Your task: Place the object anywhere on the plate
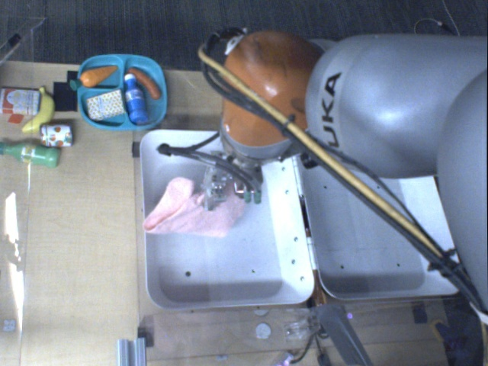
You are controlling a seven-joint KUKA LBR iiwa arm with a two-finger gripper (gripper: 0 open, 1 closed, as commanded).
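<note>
The claw sits low over the right end of the pink cloth in the left bin; I cannot tell its grip. The limp cloth could slip out when lifted, well short of the blue plate beyond that bin.

Grey arm with orange band reaches over left shallow white bin; gripper sits down on crumpled pink cloth. Blue divided plastic plate with toy food lies beyond the bin.
</note>
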